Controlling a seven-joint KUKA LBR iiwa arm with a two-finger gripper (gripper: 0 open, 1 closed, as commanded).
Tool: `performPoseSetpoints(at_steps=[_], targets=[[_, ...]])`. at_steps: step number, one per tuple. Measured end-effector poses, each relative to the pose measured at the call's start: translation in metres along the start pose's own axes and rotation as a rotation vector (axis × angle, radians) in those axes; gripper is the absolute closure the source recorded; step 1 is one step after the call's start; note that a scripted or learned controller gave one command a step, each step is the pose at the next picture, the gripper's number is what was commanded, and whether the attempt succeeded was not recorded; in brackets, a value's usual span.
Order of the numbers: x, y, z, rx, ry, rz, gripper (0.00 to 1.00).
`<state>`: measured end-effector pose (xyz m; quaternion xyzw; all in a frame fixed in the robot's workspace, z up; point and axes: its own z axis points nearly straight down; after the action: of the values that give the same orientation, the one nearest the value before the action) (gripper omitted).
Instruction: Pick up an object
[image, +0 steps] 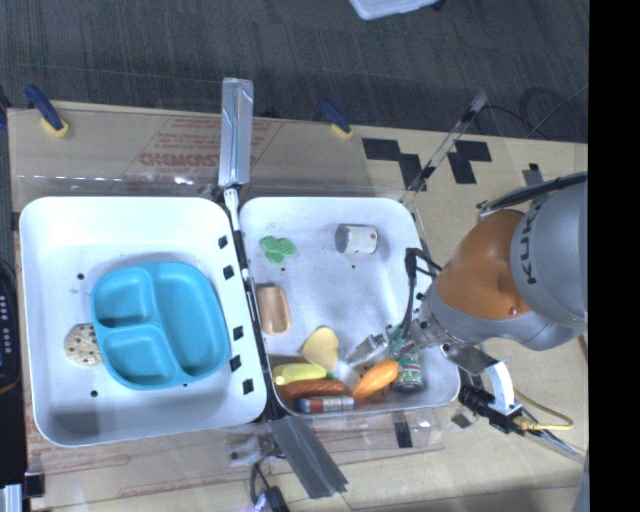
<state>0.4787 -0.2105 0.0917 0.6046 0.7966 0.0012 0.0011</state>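
Observation:
My gripper (390, 347) hangs low in the right bin (330, 212), near its front right corner. It sits just above an orange carrot-like piece (375, 379) and a small dark can (408, 376), beside a pale yellow pear shape (321, 346). Close by along the front wall lie a yellow banana piece (297, 373), a brown sausage (316, 387) and a red marker-like tube (325, 404). No object shows clearly within the gripper's grasp. The grey arm with its orange band (480, 280) covers the bin's right wall.
Farther back in the right bin lie a grey can (355, 238), a green leaf piece (278, 248) and a tan bread piece (272, 307). The left bin (60, 225) holds a blue divided plate (158, 322) and a cookie (80, 343).

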Motion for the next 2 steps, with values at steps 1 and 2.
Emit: performPoseSetpoints(at_steps=[1,2], targets=[[-0.013,0.044,0.0,0.002,0.001,-0.114,0.0],[0.001,0.001,0.0,0.001,0.001,-0.31,0.0]])
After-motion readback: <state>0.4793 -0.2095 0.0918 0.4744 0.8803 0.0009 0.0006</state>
